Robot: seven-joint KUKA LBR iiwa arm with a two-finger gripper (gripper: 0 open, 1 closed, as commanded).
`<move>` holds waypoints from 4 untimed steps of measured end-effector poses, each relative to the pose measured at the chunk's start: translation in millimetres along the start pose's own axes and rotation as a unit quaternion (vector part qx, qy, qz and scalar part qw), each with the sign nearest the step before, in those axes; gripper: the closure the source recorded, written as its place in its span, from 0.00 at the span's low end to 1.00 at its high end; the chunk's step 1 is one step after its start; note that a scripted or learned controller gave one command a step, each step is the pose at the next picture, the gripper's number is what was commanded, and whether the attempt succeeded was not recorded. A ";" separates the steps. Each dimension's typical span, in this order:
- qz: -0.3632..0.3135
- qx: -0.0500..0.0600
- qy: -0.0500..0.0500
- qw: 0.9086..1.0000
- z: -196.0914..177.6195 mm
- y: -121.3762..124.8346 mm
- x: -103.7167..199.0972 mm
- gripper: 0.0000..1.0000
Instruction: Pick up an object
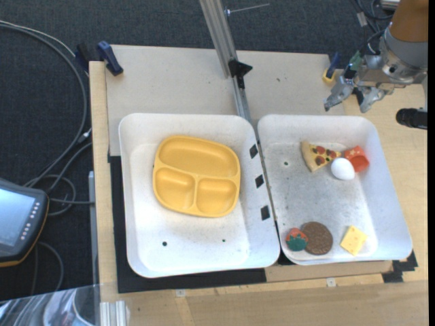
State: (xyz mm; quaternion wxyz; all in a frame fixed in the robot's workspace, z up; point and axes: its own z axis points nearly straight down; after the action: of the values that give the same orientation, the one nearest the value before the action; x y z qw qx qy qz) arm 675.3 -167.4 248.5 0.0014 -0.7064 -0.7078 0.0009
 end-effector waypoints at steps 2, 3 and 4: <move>0.001 0.002 0.000 1.000 42.0 -1.6 0.2 0.00; 0.000 0.002 0.001 1.000 100.3 -6.7 8.3 0.00; 0.000 0.002 0.000 1.000 153.2 -7.5 9.3 0.00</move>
State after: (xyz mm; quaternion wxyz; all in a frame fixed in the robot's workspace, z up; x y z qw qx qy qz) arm 667.3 -158.1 95.3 0.0028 -0.7065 -0.7077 0.0021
